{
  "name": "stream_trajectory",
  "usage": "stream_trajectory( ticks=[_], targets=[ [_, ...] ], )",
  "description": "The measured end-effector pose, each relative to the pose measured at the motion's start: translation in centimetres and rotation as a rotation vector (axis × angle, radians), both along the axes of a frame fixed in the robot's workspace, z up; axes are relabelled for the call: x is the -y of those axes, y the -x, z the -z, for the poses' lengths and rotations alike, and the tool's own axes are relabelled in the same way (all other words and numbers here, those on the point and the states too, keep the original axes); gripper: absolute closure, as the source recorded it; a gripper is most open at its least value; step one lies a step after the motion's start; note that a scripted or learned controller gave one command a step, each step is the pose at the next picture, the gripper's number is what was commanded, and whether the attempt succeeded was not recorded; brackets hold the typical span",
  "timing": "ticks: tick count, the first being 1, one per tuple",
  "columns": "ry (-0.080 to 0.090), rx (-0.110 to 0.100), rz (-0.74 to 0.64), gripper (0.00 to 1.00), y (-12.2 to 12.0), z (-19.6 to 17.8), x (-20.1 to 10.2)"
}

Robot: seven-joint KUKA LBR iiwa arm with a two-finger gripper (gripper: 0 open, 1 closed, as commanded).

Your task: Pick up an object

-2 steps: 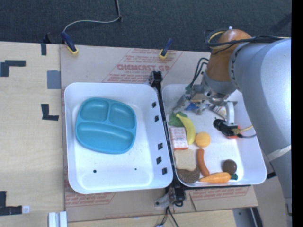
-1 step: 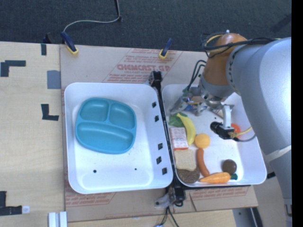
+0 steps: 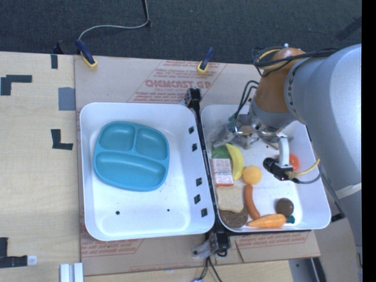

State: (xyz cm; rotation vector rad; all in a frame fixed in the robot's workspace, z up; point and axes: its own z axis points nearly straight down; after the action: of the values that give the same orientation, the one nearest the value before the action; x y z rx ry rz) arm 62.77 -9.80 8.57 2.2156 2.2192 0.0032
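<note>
The large grey robot arm (image 3: 338,116) enters from the right edge of the camera view and extends leftward at a downward slant. An orange band (image 3: 271,90) encircles the arm just above the wrist, with thin cables looped around it. Below the band, the wrist points down and ends in the metal two-finger gripper (image 3: 238,133), which sits low. The finger position is obscured by the wrist body and cannot be determined.
</note>
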Motion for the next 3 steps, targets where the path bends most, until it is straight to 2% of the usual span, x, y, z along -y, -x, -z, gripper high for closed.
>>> stream_trajectory(
  ticks=[1, 2, 3],
  targets=[
    [0.0, 0.002, 0.0, 0.0, 2.47, -0.06, 0.18],
    [-0.001, -0.001, 0.0, 1.0, 2.46, -0.9, 0.14],
    [-0.001, -0.001, 0.0, 0.0, 2.48, -0.88, 0.14]
  ],
)
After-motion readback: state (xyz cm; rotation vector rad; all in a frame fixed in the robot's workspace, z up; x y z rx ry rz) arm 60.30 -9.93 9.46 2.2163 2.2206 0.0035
